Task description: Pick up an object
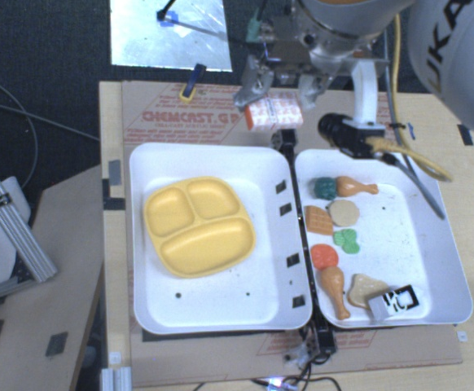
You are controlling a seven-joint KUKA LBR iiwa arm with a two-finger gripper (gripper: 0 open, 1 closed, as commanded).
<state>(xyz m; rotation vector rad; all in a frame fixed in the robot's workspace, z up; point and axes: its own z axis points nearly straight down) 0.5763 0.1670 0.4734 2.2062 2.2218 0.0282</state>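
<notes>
A KUKA arm's gripper [274, 96] hangs above the far end of the hinge [296, 235] that joins 2 white bins, its fingers closed on a small red-and-white can [274, 114], which sits clear of both bins, raised over the cardboard just beyond the hinge's far end. The hold looks shallow, with the can lying sideways between the fingers, so the likeliest failure from here is a slip: a quick swing or a jolt could roll the can out, and it would probably land on the cardboard or strike the hinge and bounce rather than drop cleanly into a bin. Left of the hinge, the left bin [164, 300] carries 1 yellow divided tray [199, 225], with nothing in its 3 sections. Right of the hinge, the right bin [432, 243] holds a scatter of toy food: a drumstick [356, 187] with a green piece [325, 188] beside it at the far end, a waffle [319, 219] touching a round biscuit [344, 213], a green cluster [347, 240], a red tomato [324, 257], a 2nd drumstick [333, 288], a tan wedge [366, 286] and a tagged block [390, 302] nearest the camera.
</notes>
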